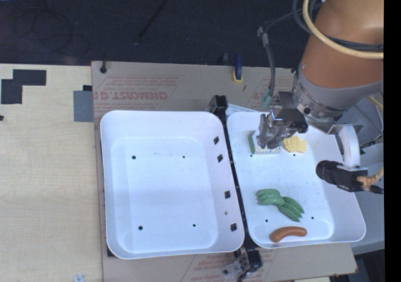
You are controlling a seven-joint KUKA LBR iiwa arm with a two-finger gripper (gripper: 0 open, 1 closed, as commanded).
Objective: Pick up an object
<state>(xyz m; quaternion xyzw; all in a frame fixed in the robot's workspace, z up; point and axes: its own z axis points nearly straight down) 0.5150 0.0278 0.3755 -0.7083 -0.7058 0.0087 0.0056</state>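
Observation:
My gripper (270, 138) reaches down into the right bin (348, 224) near its far edge, over a small flat white object with a green edge (253, 145). A yellow textured piece (295, 145) lies just to the right of the gripper. Green pea pods (280, 203) rest in the middle of that bin, and an orange sausage-shaped object (288, 234) lies close to its near rim. Nothing visibly sits between the fingers from this angle.
The left bin (125, 149) sits beside the right one, with a black divider and clips (227, 168) between them. The arm's large orange-banded body (344, 36) looms over the right bin's far right corner. A black fixture (338, 176) juts in at right.

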